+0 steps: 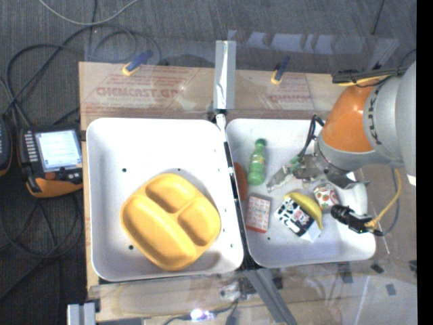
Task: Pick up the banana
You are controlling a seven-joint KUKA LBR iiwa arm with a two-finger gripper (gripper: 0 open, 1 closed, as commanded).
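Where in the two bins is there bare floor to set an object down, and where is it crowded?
Left bin: bare floor along its far edge and left side, around the yellow tray. Right bin: a bare strip along the near edge, below the red packet and patterned box. Crowded: the middle, where green bottle, banana and gripper cluster.

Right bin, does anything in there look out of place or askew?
Somewhat. The banana lies partly on top of the black-and-white carton rather than flat on the right bin floor. The green bottle lies on its side.
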